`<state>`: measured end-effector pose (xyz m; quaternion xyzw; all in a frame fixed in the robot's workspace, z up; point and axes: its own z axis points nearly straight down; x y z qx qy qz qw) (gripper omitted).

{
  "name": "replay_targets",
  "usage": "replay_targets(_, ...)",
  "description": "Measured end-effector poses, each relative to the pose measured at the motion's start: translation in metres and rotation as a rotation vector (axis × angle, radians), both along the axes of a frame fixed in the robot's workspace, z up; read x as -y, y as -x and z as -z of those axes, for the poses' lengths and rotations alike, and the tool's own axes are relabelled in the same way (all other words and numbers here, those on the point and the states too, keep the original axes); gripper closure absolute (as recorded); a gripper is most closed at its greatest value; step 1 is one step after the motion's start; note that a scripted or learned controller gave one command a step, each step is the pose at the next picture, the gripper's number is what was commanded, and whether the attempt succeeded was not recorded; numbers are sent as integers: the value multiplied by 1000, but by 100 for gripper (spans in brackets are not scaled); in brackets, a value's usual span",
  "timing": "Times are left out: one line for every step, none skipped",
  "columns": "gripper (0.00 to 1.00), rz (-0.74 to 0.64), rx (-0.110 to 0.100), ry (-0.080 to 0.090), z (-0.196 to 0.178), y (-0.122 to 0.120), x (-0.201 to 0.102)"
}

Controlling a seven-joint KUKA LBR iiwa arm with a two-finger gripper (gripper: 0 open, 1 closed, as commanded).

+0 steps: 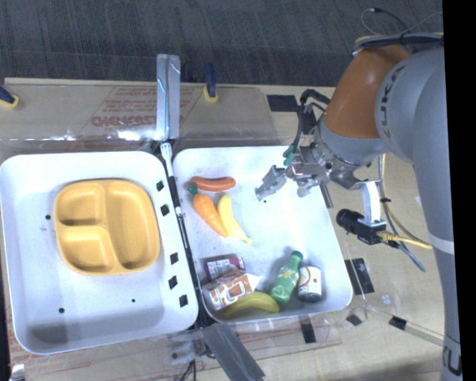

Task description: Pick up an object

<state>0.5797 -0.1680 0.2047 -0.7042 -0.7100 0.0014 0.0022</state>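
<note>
My gripper (287, 184) hangs over the upper right part of the right bin (319, 221), with its fingers (267, 186) spread and only white bin floor between them. It stands open and holds nothing. To its left lie a red sausage (214, 183), an orange carrot (207, 214) and a small yellow banana (231, 219), close together. Along the bin's front edge sit a green bottle (286, 276), a small can (310, 283), a larger banana (249, 304) and two food packets (228, 279).
The left bin (29, 300) holds a yellow divided plate (106, 226). A ridge with black clips (175, 237) separates the two bins. The grey arm with its orange band (360, 92) reaches in from the right, with cables (383, 226) trailing beside the right bin.
</note>
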Motion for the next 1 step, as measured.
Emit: replay_targets(0, -99, 0, 1, 55, 3, -68)
